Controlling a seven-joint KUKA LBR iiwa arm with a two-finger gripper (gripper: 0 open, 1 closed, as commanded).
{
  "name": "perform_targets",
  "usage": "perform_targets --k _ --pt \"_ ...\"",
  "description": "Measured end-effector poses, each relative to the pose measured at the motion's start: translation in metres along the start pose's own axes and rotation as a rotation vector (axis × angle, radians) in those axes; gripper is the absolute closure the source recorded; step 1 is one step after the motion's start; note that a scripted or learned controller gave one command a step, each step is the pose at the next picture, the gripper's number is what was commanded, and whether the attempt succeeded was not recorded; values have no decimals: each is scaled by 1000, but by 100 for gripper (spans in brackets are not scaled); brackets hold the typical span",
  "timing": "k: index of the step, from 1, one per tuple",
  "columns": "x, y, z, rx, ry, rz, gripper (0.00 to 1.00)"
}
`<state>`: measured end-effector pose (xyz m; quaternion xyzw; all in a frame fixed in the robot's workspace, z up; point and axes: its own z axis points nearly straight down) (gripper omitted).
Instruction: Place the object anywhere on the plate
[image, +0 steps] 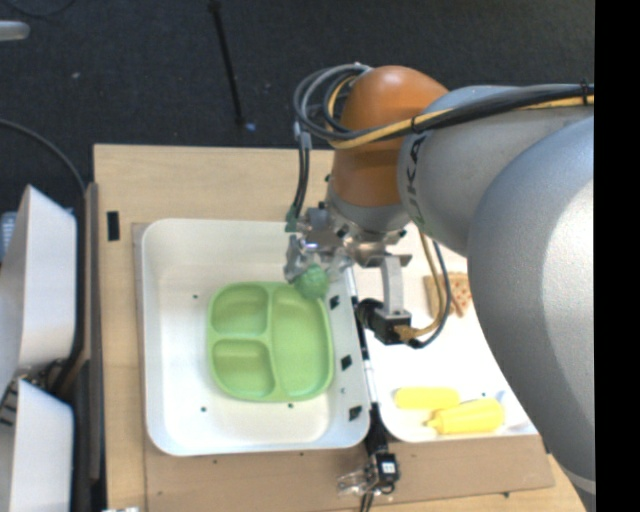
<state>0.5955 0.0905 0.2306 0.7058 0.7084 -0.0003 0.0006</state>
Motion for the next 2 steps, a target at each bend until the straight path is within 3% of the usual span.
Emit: perform_targets --k 1,2 --pt "7 0 -18 -2 2 -1 100" --pt "7 0 -17 0 1 -1 0"
